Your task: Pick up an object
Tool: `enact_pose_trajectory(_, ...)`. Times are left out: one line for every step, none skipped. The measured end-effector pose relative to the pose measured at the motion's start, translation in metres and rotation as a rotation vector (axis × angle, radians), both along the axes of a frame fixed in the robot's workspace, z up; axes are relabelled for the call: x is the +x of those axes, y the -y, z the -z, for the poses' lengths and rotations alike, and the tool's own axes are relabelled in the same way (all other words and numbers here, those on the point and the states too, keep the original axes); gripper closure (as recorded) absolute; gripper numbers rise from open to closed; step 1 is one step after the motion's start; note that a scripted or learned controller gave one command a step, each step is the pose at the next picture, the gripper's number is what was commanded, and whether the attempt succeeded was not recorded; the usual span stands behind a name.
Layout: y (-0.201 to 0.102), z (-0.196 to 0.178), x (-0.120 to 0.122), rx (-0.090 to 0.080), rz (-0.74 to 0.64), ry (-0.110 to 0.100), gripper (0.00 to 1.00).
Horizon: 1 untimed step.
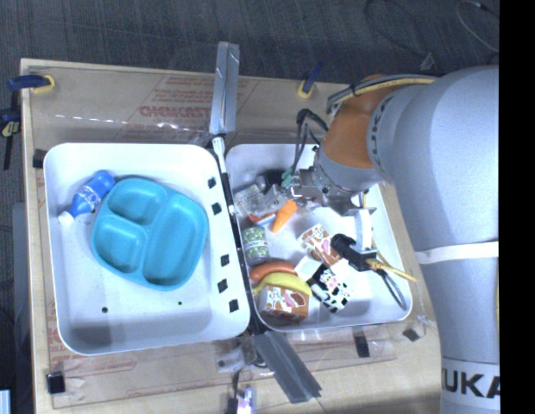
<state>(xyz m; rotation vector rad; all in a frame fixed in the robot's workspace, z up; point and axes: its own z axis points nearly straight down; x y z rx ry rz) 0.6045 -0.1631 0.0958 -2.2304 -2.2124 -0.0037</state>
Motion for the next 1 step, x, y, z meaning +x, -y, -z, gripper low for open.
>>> enact_pose_trajectory(0.0036,-0.0129,0.0012,-0.01,-0.002,0.005,1.0)
